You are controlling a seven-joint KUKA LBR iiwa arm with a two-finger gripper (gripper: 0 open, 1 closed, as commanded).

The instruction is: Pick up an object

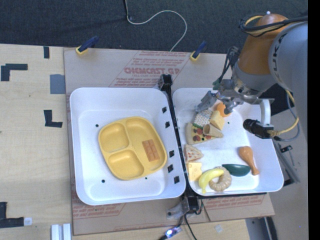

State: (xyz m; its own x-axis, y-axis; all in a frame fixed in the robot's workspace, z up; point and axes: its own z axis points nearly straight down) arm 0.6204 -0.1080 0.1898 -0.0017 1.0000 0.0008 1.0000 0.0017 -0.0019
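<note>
Fingers of the two-finger gripper (216,104) sit low over the far part of the right shallow white bin (270,184), and you can see them spread apart, one grey finger (205,103) angling toward the bins' shared wall and the other near an orange-and-cream wedge of toy food (218,119). That wedge lies just under and beside the fingertips, but you cannot tell whether they touch it; nothing is visibly clamped between them. Just below the fingers you have a checkered grey-and-white piece (202,118) and, touching it, a toy pizza slice with red and green toppings (200,133). Further from the fingers, toward the near rim, lie a small tan sandwich triangle (193,153), a yellow cheese-like square (194,171), a yellow plastic banana (210,177) resting against a beige ring-shaped doughnut (220,183), and a dark green pod-shaped vegetable (236,169). Off to the arm's side of the fingers, well apart from them, you see an orange-brown toy drumstick (248,159). The grey arm with its orange band (260,39) comes down from the far right corner, with a black cylinder (255,128) mounted beside the wrist. Across the dividing wall, well away from the fingers, the left shallow white bin (85,134) holds a yellow three-compartment plastic tray (120,144) with a small brown rectangular block (150,150) lying in its long compartment.
</note>
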